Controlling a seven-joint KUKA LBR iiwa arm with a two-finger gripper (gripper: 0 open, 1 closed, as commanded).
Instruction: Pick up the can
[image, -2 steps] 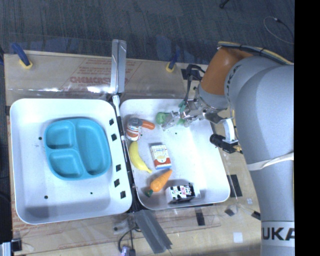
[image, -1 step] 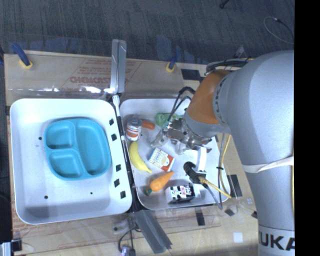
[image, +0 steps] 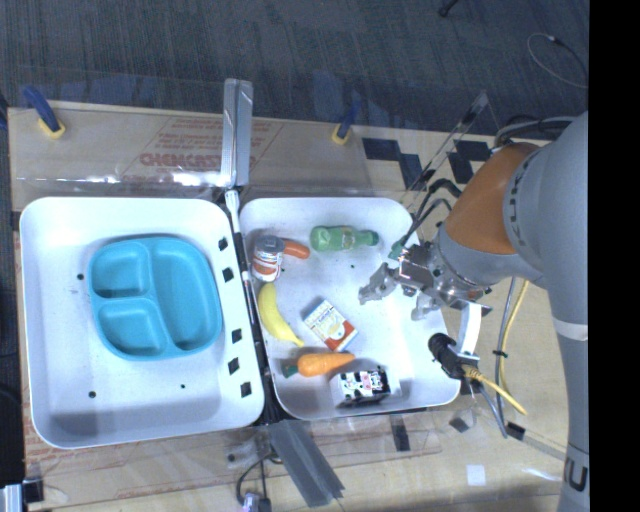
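Arm (image: 520, 215) over bin's (image: 330, 205) right rim

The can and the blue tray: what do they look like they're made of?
The can: probably metal under a printed label, judging by its pale, shiny top rim. The blue tray: likely moulded plastic, one even colour with smooth, rounded compartments and a soft sheen.

Two white bins (image: 60, 400); one blue tray (image: 155, 295), can (image: 265, 257), bottle (image: 342, 238), banana (image: 275, 315), carrot (image: 322, 365).
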